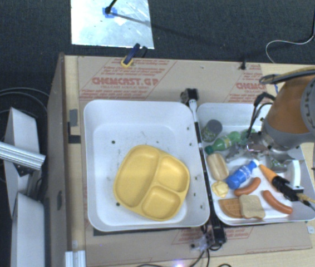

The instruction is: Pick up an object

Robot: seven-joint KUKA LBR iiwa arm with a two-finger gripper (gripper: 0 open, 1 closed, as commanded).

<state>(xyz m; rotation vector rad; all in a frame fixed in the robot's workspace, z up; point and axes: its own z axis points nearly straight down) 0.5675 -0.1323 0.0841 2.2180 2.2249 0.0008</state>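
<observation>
The pincer (250,145) hangs low in the right bin (241,111). I cannot tell if it is wide or narrow. The blue bottle (241,175) lies just below-left of the pincer, long way slanting up toward it. The carrot (269,174) lies just right of the bottle.

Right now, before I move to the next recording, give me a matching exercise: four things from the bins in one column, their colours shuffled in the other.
Things:
1. divided tray in the left bin
2. bottle in the right bin
3. carrot
4. toast slice

Colours:
A. orange
B. pale brown
C. yellow
D. blue with a white cap

Pairs: 1-C, 2-D, 3-A, 4-B
</observation>
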